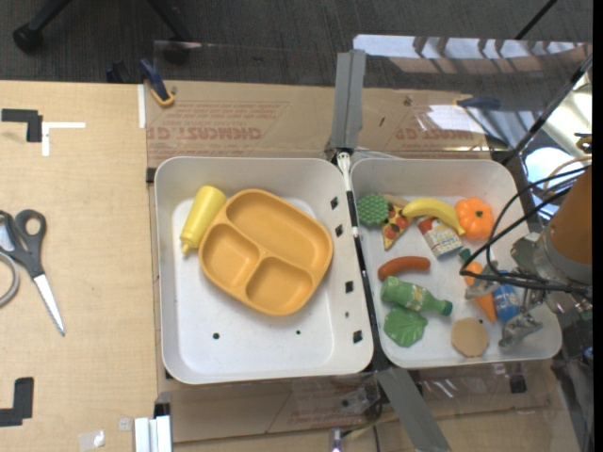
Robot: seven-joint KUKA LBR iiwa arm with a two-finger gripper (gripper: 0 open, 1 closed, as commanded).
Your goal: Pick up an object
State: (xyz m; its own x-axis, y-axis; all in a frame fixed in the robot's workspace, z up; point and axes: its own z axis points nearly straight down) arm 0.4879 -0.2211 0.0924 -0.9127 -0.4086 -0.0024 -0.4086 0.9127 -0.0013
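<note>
1. Dark carpet lay behind the pale wooden bench [75,281], where a pair of scissors [33,262] rested at the far left, well apart from the bins.
2. Left bin [179,347] held an orange divided plate [264,250] with a yellow bottle [200,217] touching its left edge.
3. Right bin [433,169] was crowded: a green bumpy piece [371,209], a pizza slice [393,226], a banana [431,209], a small orange pumpkin [474,217], a sausage [403,266], a green bottle [415,298], a green leaf [405,327] and a tan cookie [469,337].
4. At the bin's right end the tool [513,314] sat low beside a blue-and-orange item [499,301], probably the pick target; whether it was wide, narrow or holding anything could not be told, since cables and the item hid its tips.
5. Risk, as I judged it: the bin's right wall stood close, so a finger could strike the wall or slip off the item. The cookie lay just beside and might be nudged or pinched along.
6. Cables crossing the wrist also blocked any check of the grasp.
</note>
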